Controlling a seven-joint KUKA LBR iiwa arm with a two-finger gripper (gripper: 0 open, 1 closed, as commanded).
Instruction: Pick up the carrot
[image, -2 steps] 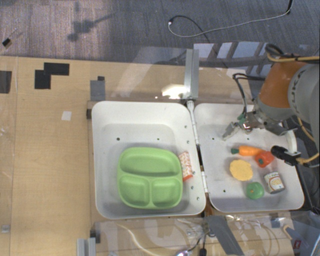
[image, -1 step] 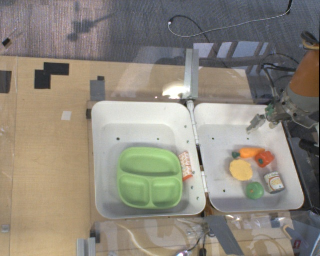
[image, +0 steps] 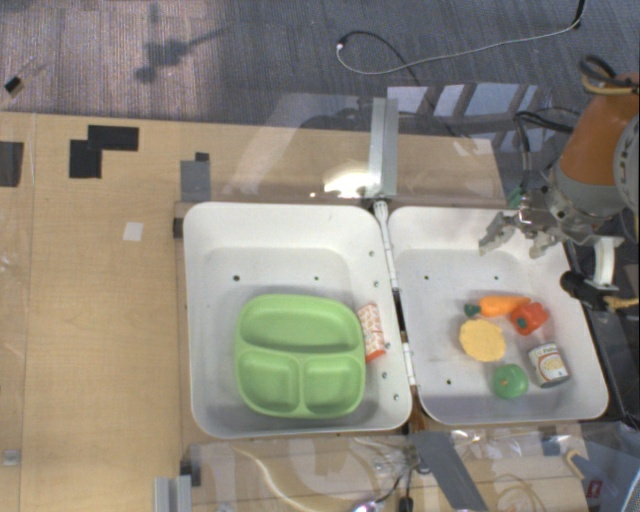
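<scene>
Bins sit side by side on the counter (image: 90, 330). We see a green tray (image: 298, 353) in the left bin (image: 215, 260). The carrot (image: 502, 304) lies in the right bin (image: 430, 262). Above it, the tool (image: 518, 240) hangs open, holding nothing.

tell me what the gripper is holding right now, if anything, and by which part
Nothing. The gripper hangs open over the right bin's far edge, and the carrot lies loose on the bin floor.

A robotics lab was indicated: two white bins (image: 290, 235) were fixed on a plywood bench (image: 90, 330), black markers (image: 100, 148) were taped down, and cables (image: 440, 62) were trailed across grey carpet (image: 250, 45).
</scene>
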